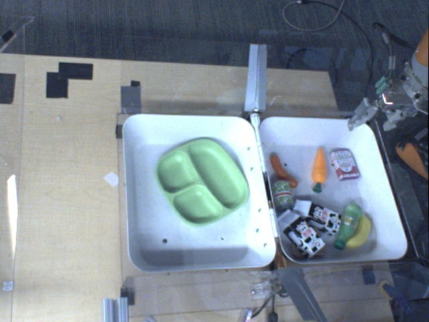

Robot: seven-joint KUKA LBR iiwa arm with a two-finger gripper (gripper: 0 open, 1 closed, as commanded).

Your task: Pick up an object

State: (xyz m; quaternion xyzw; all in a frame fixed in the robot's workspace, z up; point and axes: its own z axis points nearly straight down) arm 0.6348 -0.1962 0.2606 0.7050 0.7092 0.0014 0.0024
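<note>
- Your gripper (367, 115) sits at the upper right of the camera view, over the far right corner of the right bin (387, 180), at roughly 1 o'clock from that bin's centre. Its grey fingers point toward the corner rim. You cannot tell how far apart they are, and nothing is seen between them.
- Nearest to the gripper, you have a red and white carton (344, 164) lying flat at about 7 o'clock from it, close to the bin's far wall.
- Just beside the carton, at its 9 o'clock, an orange carrot (319, 168) lies lengthwise with its green end toward the near side.
- Further along at 9 o'clock, a red sausage-shaped item (283, 170) lies tilted against the bin's left wall, with a small green can (282, 194) just below it.
- In the near part of the bin, you see two black-and-white cow-patterned cartons (312, 228) lying touching one another, at 6 o'clock from the carrot.
- At their 3 o'clock, a green bottle (348, 225) lies against a yellow banana (362, 231), near the bin's right wall.
- The left bin (137, 200) lies at 9 o'clock from the right bin, the two sharing a metal divider. It holds a green three-section plate (203, 180), well apart from the gripper.
- Both bins rest on a pale wooden bench (60, 180).
</note>
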